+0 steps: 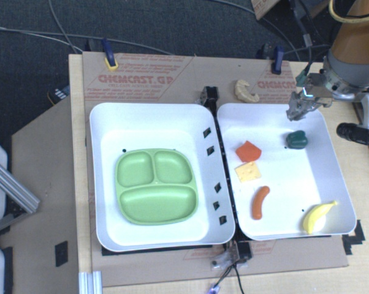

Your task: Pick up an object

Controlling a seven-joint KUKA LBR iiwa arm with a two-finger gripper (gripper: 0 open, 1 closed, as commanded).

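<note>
The gripper [296, 111] hung over the right bin [276, 225] at its one o'clock corner; whether its claw was apart, I could not tell. A pepper [296, 140] lay just beneath.

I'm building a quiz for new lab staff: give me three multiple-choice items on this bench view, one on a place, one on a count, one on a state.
1. Where does the green divided plate lie?
A. left bin
B. right bin
C. on the bench outside the bins

2. How many items lie in the right bin?
A. three
B. five
C. seven

3. How does the tool stand to the dark green pepper?
A. clamped on it
B. above it, apart
C. pressing it flat

Answers:
1 A, the plate sits inside the left bin.
2 B, the pepper, orange piece, cheese slice, sausage and banana.
3 B, white bin floor shows between them.
</note>
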